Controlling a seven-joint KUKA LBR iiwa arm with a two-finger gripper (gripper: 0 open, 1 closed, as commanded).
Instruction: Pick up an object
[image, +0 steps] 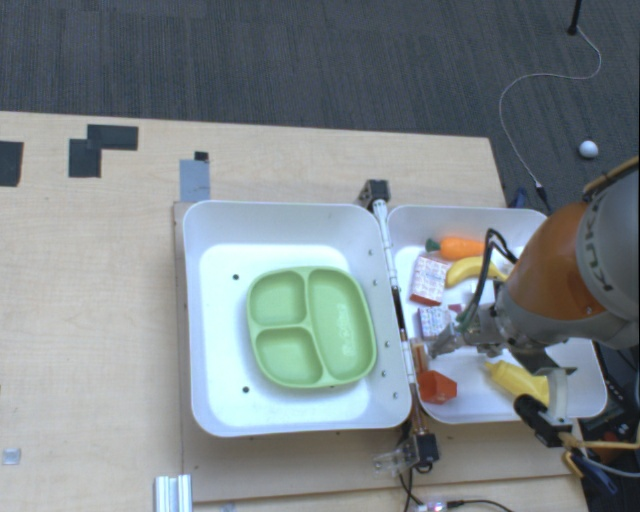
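Claw (432, 345) low in right white bin (590, 400), just above small red block (437, 386); grip state unclear, can't tell.

In the right bin (590, 395) lay an orange carrot (462, 246), a yellow banana (472, 270), two small printed packets (430, 281), a red block (437, 386) and a yellow piece (518, 379).

Right bin (470, 214) half hidden under the arm (560, 270) — arm cut off at right edge
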